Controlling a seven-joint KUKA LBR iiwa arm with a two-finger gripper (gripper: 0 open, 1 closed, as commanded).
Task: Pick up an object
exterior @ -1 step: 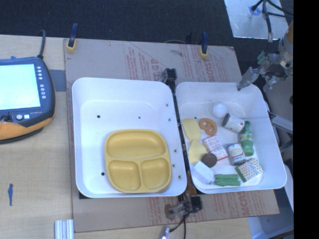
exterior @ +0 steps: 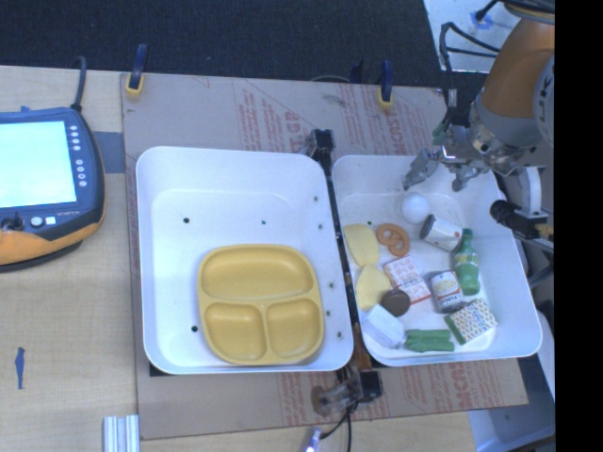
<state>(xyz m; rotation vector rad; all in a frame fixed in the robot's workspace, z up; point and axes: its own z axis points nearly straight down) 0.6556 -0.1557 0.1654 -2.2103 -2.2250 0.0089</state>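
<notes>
Gripper (exterior: 441,168) hangs over the far edge of the right bin (exterior: 528,295), fingers spread apart with nothing between them, just above and beside a white ball (exterior: 415,205). From left to right: one tablet controller (exterior: 42,182) on the desk (exterior: 66,347); one left bin (exterior: 160,252) holding one yellow divided tray (exterior: 260,303); then the right bin with roughly a dozen small items, among them two yellow slices (exterior: 361,244), one pretzel (exterior: 394,238), one small can (exterior: 447,290), one green bottle (exterior: 465,261) and one green pod (exterior: 430,341). The ball is the nearest candidate; judged light, smooth and prone to roll, best pinched across its middle. The pieces lie closely packed, so neighbours may shift.
</notes>
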